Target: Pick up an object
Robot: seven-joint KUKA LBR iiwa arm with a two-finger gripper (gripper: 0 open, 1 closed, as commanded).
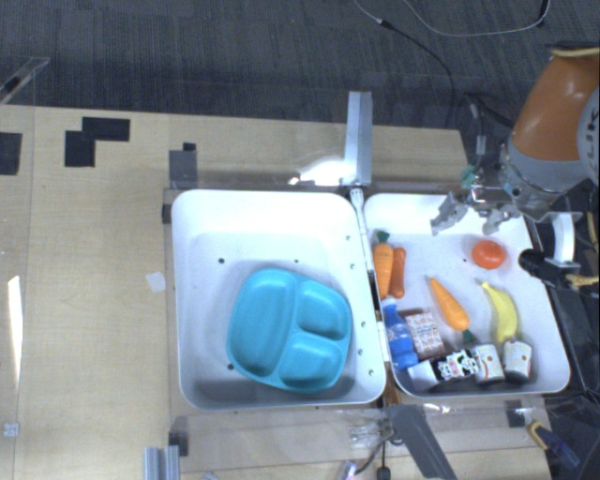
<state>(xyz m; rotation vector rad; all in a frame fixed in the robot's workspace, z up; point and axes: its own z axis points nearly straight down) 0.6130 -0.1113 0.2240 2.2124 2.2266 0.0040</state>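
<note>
Currently poised, hand spread wide and holding nothing, just up-left of the tomato. Lower over tomato, probably nearest target; centre fingers before closing.

Looking like a robotics lab: industrial arm reaching over a taped wooden bench, two white bins sitting in metal brackets, loose cable trailing across dark carpet.

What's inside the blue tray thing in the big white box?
The blue tray has three hollows, and all three look bare. It lies in the left bin. Whatever is underneath the tray is covered, so that can't be seen.
</note>
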